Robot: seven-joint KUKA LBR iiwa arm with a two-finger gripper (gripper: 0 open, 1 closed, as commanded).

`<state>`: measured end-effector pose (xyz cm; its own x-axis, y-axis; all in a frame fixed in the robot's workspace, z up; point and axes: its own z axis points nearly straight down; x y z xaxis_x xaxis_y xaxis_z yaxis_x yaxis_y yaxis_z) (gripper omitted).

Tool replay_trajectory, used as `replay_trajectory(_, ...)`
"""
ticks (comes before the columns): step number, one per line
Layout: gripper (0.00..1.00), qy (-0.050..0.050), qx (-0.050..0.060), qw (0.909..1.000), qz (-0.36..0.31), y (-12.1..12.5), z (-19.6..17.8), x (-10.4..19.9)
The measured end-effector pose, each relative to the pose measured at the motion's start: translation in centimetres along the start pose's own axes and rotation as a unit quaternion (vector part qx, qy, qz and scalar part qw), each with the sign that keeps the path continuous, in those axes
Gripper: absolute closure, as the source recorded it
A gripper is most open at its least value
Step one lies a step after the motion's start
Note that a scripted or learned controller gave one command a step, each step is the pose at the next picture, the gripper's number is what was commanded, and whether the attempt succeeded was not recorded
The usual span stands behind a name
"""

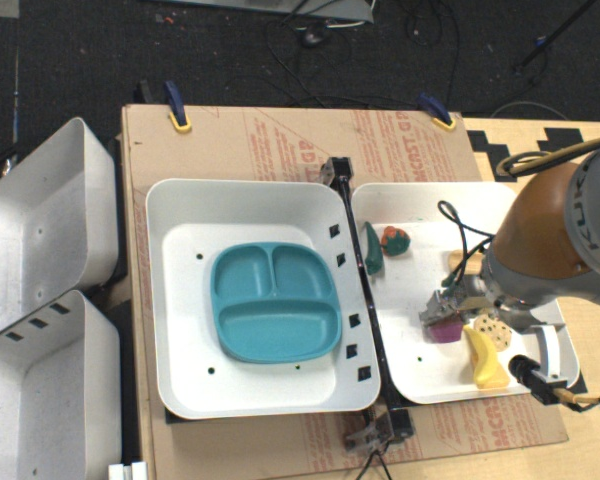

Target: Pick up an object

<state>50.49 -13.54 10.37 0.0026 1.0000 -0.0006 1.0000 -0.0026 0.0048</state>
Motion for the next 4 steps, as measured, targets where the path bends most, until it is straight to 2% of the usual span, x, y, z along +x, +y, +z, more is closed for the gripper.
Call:
replay_trajectory(1,1.00,0.000,0.001,1.0000,-0.003,0.4,-4.2,0.2)
replay_trajectory(3,1.00,-0.001,-0.001,1.0000,-0.004,0.6,-15.9,1.5)
replay_trajectory(4,1.00,0.001,0.001,1.0000,-0.005,2.9,-16.1,7.1)
